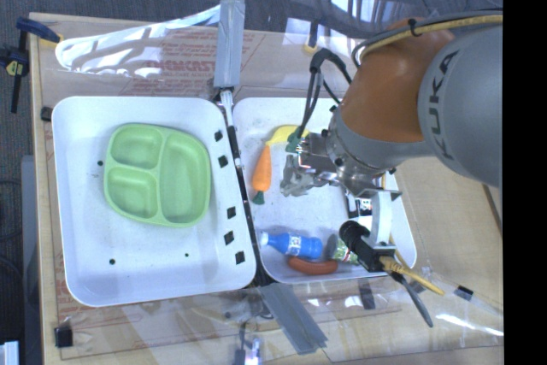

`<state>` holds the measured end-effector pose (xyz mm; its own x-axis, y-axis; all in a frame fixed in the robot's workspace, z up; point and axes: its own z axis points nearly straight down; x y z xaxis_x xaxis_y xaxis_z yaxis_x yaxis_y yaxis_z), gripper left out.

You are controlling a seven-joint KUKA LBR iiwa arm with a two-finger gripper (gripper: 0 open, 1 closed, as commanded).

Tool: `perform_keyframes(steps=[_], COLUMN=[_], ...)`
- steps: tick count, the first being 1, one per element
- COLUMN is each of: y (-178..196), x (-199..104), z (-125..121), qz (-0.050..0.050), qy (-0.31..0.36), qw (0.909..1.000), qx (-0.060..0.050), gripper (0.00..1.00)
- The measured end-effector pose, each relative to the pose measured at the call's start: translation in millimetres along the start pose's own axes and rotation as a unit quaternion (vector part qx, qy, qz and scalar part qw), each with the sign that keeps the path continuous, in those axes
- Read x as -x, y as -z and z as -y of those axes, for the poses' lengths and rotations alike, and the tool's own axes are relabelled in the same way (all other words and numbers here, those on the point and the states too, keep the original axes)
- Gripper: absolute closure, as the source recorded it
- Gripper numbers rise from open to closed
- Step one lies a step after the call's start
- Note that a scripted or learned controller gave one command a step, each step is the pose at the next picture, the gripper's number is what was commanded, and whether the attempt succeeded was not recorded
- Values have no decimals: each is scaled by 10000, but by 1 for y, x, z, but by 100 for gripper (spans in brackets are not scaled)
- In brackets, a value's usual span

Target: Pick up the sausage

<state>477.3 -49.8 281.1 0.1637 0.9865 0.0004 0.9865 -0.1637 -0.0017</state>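
Note:
The sausage (313, 266) is a reddish-brown link lying along the near wall of the right bin (256, 117). Just above it lies a blue bottle (295, 244) on its side. My gripper (295, 176) hangs over the middle of the right bin, well above the sausage and beside an orange carrot (261, 169). A yellow item (283, 134) peeks out behind the gripper. The big grey arm with its orange band (389, 94) covers the right half of the bin.
The left bin (77, 209) holds a green divided plate (158, 174). Black clips run along the wall between the bins (231, 192). A small green object (342, 251) sits right of the blue bottle, partly under a black fitting on the arm.

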Motion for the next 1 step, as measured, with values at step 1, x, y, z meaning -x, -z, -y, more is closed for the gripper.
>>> perform_keyframes(steps=[1], y=[6], x=[79], z=[-12], qz=[3], qy=[-1100], qw=[9939], qx=[-4], gripper=[100])
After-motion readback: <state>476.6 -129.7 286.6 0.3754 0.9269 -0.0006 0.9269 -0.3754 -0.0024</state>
